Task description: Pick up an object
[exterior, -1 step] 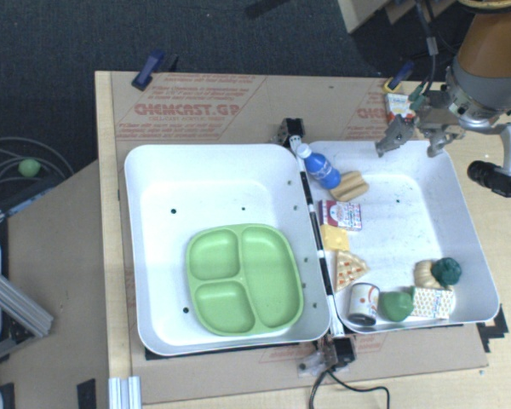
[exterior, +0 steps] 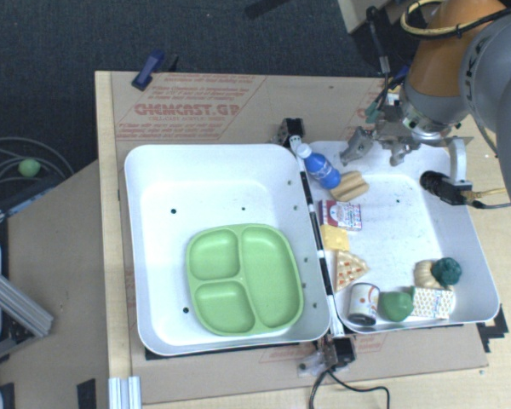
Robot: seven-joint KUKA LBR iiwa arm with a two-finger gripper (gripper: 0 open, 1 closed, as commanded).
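My gripper (exterior: pixel 376 149) hangs over the far edge of the right bin (exterior: pixel 460 228), open, with nothing between its fingers. Just to its left and slightly nearer lies a blue bottle (exterior: pixel 323 169) with a white cap, and beside that a tan block (exterior: pixel 350 186). Along the bin's left side sit a pink and white packet (exterior: pixel 344 216), a yellow piece (exterior: pixel 334 239) and a pizza slice (exterior: pixel 350 269). At the near edge are a small can (exterior: pixel 362 303), a green lump (exterior: pixel 397 305), a patterned box (exterior: pixel 432 302) and a teal ball (exterior: pixel 448 271).
The left bin (exterior: pixel 153 194) holds a green divided plate (exterior: pixel 243 279). A black clip (exterior: pixel 290 130) sits at the far end of the rim between the bins. The middle and right of the right bin floor are bare white.
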